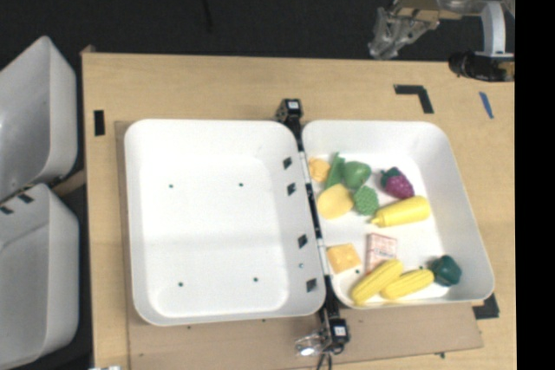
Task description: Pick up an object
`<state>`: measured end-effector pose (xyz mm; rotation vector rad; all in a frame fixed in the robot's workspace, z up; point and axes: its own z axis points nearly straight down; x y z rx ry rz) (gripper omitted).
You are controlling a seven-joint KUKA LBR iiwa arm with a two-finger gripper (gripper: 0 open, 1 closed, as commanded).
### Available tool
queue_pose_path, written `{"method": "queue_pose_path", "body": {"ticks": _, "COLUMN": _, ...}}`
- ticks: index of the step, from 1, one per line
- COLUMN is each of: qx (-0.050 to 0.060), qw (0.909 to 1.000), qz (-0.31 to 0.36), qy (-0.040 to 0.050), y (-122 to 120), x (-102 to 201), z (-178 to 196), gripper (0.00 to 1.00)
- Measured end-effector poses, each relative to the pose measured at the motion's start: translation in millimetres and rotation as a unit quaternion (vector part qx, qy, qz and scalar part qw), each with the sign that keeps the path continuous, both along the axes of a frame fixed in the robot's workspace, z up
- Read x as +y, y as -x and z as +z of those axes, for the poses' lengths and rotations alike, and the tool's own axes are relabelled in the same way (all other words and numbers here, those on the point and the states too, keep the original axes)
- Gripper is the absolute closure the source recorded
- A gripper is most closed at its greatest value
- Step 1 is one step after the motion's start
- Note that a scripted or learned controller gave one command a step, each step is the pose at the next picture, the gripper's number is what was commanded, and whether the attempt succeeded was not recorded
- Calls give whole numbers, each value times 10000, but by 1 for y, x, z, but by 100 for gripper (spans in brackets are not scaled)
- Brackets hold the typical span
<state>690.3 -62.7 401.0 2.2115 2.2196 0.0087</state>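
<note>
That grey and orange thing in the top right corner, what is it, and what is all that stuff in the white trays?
It is the end of a robot arm, seen by one fixed camera looking down at a slant over the bench. Its grasping tool hangs above the bench, behind the trays, with nothing visibly in it. Two shallow white bins sit side by side. The right bin holds toy food: two corn cobs, a yellow lemon-like piece, a green pepper, purple grapes, a small pink packet and others. The left bin is next to it. The job is to pick one object up.
</note>
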Motion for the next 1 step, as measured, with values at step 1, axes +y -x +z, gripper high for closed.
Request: {"method": "queue_pose_path", "body": {"ticks": 1, "qx": 23, "qw": 10000, "qz": 6, "qy": -5, "y": 0, "x": 43, "z": 41, "gripper": 100}}
